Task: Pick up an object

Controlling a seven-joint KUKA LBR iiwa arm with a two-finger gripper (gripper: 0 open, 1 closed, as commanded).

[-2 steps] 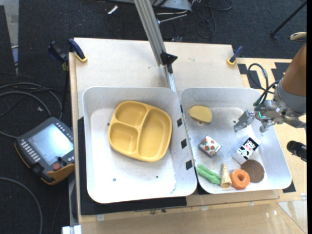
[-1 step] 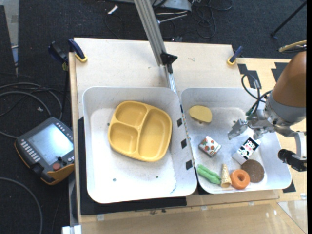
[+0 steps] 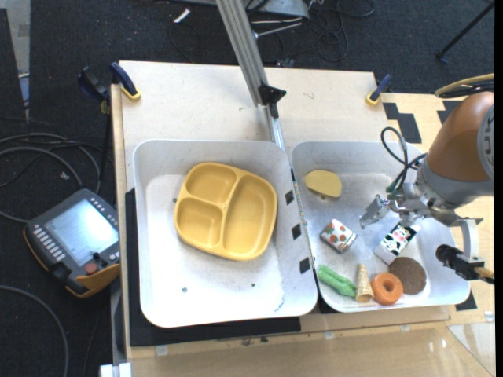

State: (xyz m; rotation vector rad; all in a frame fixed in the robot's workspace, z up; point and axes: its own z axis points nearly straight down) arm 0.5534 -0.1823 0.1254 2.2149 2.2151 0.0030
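Your gripper (image 3: 383, 210) hangs low in the right bin (image 3: 357, 157), reaching in from the right, and its metal fingers (image 3: 371, 214) look spread apart with nothing between them. Just beside it, on its near side, lies a small black-and-white carton (image 3: 395, 240); you cannot tell from here whether a finger touches it.

That carton is the likeliest target. Judge it light and boxy, with flat sides that suit a two-finger pinch, though thin card may dent if squeezed hard. Take it across its short sides, square to the faces.

If you choose otherwise:
- The red-and-white cube (image 3: 339, 235), further left, looks light and stiff; grip opposite flat faces.
- The yellow lump (image 3: 323, 184) near the bin's far side is rounded and may slip.
- The orange ring (image 3: 387, 287) and the brown disc (image 3: 408, 275) sit touching at the near edge; both lie flat and offer little to pinch.
- The green pod (image 3: 336, 280) and the cone (image 3: 362, 283) lie close together and would roll.

The yellow divided plate (image 3: 225, 211) sits alone in the left bin (image 3: 157, 234) on the worktop (image 3: 196, 93).
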